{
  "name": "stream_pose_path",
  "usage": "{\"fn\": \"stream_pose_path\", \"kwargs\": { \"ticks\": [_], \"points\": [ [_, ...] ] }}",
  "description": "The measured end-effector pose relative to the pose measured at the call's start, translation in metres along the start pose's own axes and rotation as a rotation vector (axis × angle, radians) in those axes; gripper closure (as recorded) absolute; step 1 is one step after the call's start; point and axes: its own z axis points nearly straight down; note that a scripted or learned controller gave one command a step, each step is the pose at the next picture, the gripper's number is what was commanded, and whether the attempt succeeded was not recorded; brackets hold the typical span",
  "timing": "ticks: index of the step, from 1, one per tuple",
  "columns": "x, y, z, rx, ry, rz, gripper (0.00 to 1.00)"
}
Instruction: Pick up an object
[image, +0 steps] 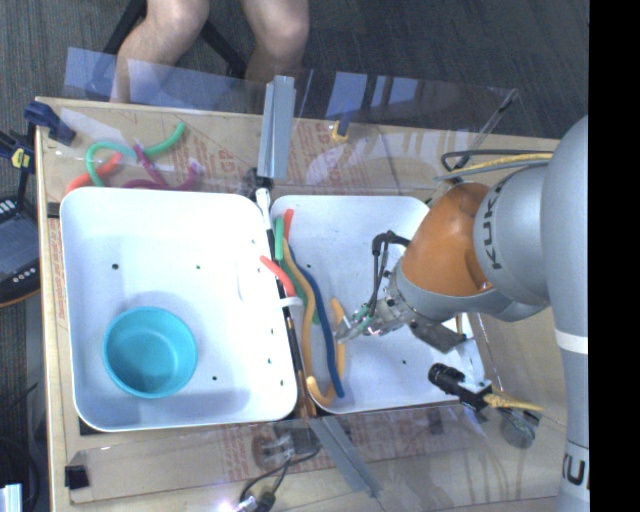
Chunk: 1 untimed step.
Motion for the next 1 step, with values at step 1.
{"fn": "stream_pose_path", "kwargs": {
  "ticks": [1],
  "points": [
    [0.0267,0.0391,0.0069,0.008,-0.009,-0.025,0.0]
  ]
}}
